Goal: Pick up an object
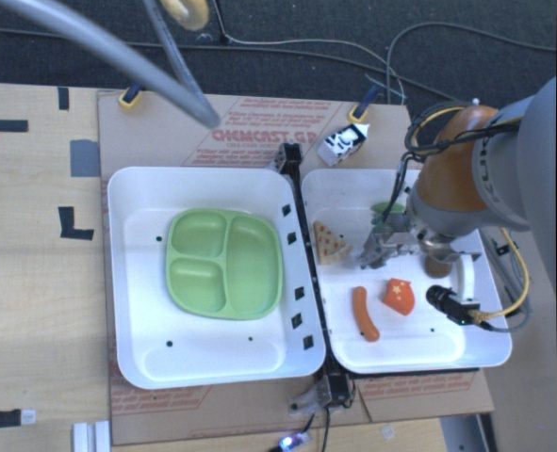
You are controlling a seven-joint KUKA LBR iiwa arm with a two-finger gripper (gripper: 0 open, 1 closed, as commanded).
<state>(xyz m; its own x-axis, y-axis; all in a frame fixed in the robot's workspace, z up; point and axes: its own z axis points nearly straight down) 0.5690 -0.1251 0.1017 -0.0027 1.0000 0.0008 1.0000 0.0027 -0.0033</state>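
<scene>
Crowding the fingers [377,249], state unclear: pizza slice [330,241], sausage [365,314], strawberry [400,296].

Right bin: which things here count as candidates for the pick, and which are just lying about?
Job:
- pincer, low in the right bin
- hot dog
- red piece
- pizza slice
- green item, partly hidden by the arm

Lying about:
- green plate in the left bin
- cardboard
- cables

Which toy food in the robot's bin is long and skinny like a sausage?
The orange-red sausage, lying near the right bin's front edge. The pizza slice is a flat triangle, and the red strawberry-like piece is short and chunky.
</scene>
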